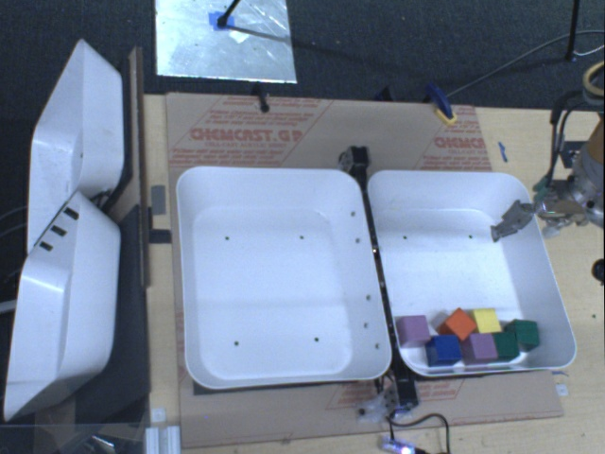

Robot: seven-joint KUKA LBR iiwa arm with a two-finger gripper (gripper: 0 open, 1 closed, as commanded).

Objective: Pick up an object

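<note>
Blocks [468,335] sit bunched in the near corner of the right bin [539,253], about 7 of them touching. They look small, stiff and light, probably smooth-sided, so you should pinch 1 across 2 flat faces; the orange block [459,323] on top looks freest. Your claw [513,218] hangs over the bin's far right side, holding nothing; whether it is spread, I cannot tell.

Beside the two bins, at far left, two spare white plastic tubs [71,225] stacked on edge. Beneath, a brown printed cardboard sheet [312,130] with a blue-and-yellow clamp [441,105] at its top edge. Farther back, a shiny square metal plate [225,25] on dark carpet [425,17].
</note>
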